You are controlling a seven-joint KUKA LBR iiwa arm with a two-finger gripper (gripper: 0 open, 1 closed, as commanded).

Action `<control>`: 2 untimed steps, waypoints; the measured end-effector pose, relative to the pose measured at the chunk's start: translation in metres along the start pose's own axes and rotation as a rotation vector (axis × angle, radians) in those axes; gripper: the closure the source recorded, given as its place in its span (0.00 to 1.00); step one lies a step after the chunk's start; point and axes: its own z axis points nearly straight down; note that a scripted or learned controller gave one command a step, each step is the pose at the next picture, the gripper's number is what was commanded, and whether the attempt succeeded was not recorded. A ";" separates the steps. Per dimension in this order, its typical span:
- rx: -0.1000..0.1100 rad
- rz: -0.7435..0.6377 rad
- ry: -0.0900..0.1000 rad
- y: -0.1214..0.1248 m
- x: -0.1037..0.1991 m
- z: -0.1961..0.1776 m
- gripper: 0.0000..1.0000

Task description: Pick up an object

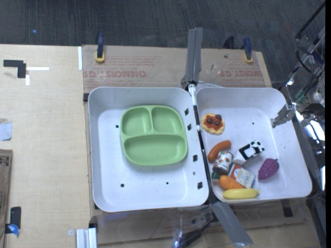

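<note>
Writing first: the cardboard sheet (155, 68) under the bins carries red block lettering, upside down from this view. It looks like "CHEMCO'S" repeated, though I can't read it for certain. The small can (223, 161) has a printed label, too small to read, and so does the pale packet (244, 177) beside it.

Hard to make out: the arm (310, 105) on the right is a tangle of metal and cable, partly cut off by the frame. A grey tip that I take for the gripper (283, 118) pokes in over the right bin (258, 99) at its right wall. Whether it is open or closed, I cannot tell, and nothing shows in its grasp.

The objects are all in the right bin, clustered toward the near-left part. There's a toy pizza slice (213, 123) up top, then a sausage (219, 150), and a black-and-white toy (251, 150) whose kind I can't settle. Purple grapes (268, 168), an orange carrot (227, 182) and a yellow banana (240, 194) lie along the near edge. The black-and-white toy and the grapes lie nearest the gripper, yet apart from it.

The left bin (103, 154) holds a green divided plate (153, 136). Two blue clamps (100, 48) pin the cardboard at the far edge.
</note>
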 end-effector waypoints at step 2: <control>-0.001 -0.224 0.001 -0.071 0.064 0.114 0.00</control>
